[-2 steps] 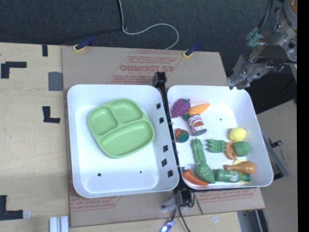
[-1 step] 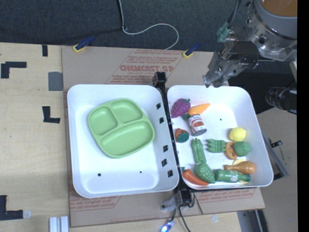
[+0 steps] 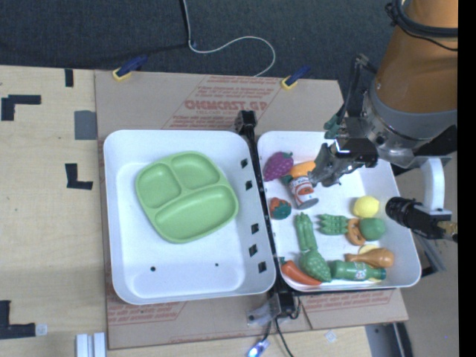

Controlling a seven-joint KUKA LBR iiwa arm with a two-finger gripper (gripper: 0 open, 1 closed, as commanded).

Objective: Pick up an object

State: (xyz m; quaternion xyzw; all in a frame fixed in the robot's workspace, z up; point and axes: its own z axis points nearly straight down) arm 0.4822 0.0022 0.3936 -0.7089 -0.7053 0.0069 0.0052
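Hovering at the can's (image 3: pixel 303 190) one o'clock, gripper (image 3: pixel 325 175), finger state indeterminate, should clamp its rigid, light, slippery sides.

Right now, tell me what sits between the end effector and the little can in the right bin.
Nothing visible does. The end effector hangs just above and right of the can, almost on it. An orange piece and the purple grapes crowd the can's upper-left side.

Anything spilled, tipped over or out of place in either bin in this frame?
Nothing looks spilled or damaged. The green divided plate sits flat in the left bin. The toy food lies jumbled in the right bin, all inside its walls, with the gripper low beside the small can.
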